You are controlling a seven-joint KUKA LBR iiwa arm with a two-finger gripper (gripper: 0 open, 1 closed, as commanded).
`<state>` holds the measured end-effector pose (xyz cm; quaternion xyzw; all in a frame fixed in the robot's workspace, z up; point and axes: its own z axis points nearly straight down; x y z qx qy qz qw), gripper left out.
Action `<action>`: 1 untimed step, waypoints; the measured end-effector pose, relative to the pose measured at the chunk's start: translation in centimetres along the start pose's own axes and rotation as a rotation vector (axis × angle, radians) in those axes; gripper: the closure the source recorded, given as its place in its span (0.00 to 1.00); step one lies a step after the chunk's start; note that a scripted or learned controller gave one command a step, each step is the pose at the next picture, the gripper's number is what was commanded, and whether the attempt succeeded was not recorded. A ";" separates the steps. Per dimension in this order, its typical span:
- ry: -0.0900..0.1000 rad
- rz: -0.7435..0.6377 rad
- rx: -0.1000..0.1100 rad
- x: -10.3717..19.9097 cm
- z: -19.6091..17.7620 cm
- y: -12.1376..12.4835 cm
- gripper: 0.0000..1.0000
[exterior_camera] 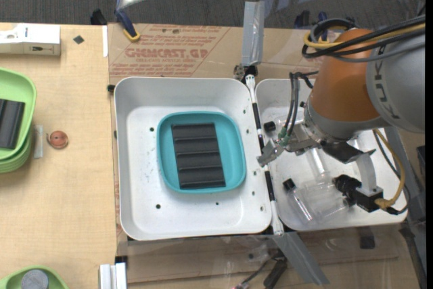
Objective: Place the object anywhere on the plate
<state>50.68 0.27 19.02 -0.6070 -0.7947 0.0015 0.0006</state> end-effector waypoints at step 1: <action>-0.001 0.001 0.002 -0.1 -0.8 0.0 1.00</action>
